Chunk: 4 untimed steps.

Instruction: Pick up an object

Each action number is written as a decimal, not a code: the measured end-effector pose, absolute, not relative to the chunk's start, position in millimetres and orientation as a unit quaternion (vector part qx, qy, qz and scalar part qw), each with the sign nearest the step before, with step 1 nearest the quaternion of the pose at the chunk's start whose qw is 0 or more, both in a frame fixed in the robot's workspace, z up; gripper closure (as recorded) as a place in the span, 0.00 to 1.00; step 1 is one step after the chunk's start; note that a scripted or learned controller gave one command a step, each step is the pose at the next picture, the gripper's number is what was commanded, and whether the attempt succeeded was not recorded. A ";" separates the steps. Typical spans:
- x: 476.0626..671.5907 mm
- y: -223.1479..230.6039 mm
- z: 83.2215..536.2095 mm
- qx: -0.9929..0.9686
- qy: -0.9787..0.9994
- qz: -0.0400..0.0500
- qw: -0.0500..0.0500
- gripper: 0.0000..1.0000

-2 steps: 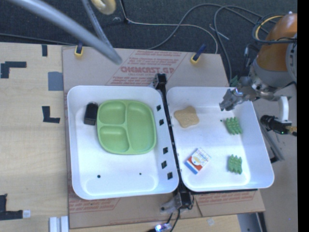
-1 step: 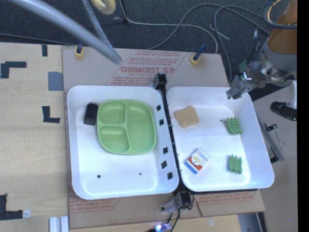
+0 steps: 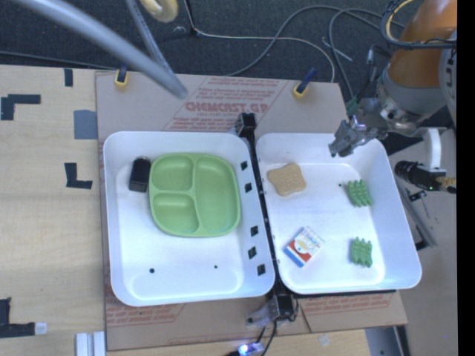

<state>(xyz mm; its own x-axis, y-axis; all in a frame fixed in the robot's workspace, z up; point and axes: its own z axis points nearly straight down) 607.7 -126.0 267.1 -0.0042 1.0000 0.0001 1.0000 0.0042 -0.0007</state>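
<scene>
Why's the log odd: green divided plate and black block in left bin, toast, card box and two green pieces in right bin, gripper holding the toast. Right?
One thing is wrong. In the camera view the gripper is at the right bin's top edge, and the toast lies apart from it on the bin floor, not held. The rest stands: green divided plate, black block, card box, two green pieces.

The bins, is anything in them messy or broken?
Nothing looks broken or spilled. The green plate lies flat in the left bin; the toast, small box and two green pieces lie apart in the right bin.
</scene>
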 end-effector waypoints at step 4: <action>573.1 60.5 224.8 -0.705 -0.709 0.001 0.001 1.00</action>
